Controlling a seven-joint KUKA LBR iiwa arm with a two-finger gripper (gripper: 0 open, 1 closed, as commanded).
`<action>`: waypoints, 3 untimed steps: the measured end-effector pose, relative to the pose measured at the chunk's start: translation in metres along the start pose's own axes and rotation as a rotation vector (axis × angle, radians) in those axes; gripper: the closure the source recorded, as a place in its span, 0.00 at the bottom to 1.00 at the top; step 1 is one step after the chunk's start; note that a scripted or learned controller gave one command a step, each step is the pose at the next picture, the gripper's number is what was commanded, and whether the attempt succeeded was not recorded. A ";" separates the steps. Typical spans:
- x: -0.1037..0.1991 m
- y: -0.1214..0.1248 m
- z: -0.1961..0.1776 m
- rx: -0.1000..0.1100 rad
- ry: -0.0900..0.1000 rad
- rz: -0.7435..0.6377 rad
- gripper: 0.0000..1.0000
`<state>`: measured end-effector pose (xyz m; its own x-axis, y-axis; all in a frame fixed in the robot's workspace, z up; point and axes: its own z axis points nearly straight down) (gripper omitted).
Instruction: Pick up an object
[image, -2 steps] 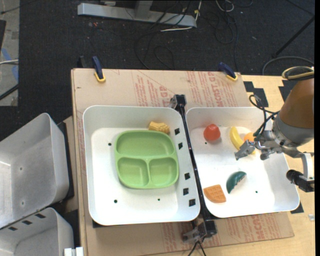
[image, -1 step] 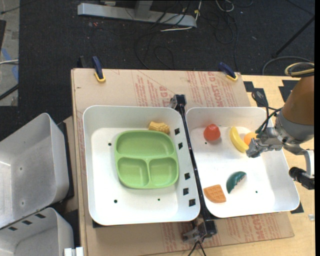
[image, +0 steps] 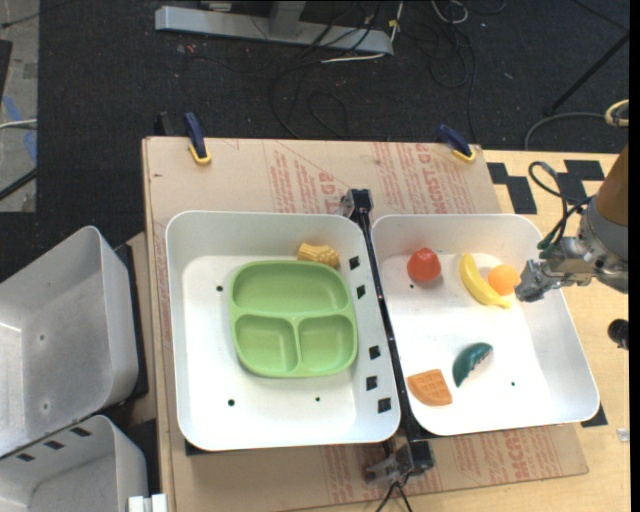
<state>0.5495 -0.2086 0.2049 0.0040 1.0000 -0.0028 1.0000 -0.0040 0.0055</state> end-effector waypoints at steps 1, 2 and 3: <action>0.000 0.001 -0.036 0.001 0.001 -0.006 1.00; 0.054 -0.004 -0.045 0.006 0.004 -0.012 1.00; 0.107 -0.008 -0.031 0.008 0.005 -0.012 1.00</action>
<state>0.5414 -0.1010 0.2353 -0.0083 1.0000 0.0021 1.0000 0.0083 -0.0021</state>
